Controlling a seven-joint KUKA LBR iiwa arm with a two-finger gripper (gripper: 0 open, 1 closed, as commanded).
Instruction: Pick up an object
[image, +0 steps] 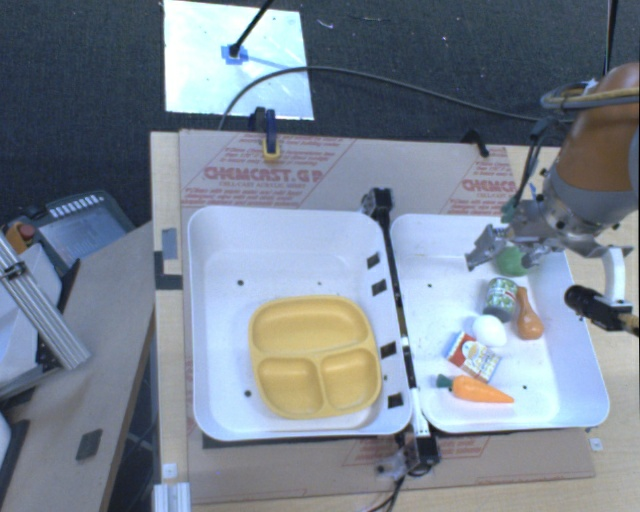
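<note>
Arm (600, 130): grey, orange band above the wrist, reaches in from the right over the right bin's far half.
Gripper (510, 250): low over the right bin (440, 260), above the green ball. Finger state: cannot tell, the wrist body hides it. Nothing seen between the fingers.
Green ball (512, 262): round, no long axis; partly under the gripper, far-right part of the right bin.
Can (501, 297): green-labelled, just near-side of the ball, tilted, top end toward the far side.
Brown pear-shaped item (527, 318): touching or just beside the can on its right; long axis runs far to near, narrow end far.
White egg (489, 330): just near-side of the can, touching the carton's far edge.
Red-white carton (473, 357): lies flat, long axis slanted from far-left to near-right.
Carrot (477, 390): nearest the front wall; long axis left to right, green stub at left, tip pointing right.
Crowding: can, brown item and egg are packed close on the ball's near side; far and left sides of the ball are open bin floor.
Left bin (230, 250): holds a yellow three-compartment tray (314, 354), toward its near-right part.
Divider: black clips (380, 200) along the seam between the bins.
</note>
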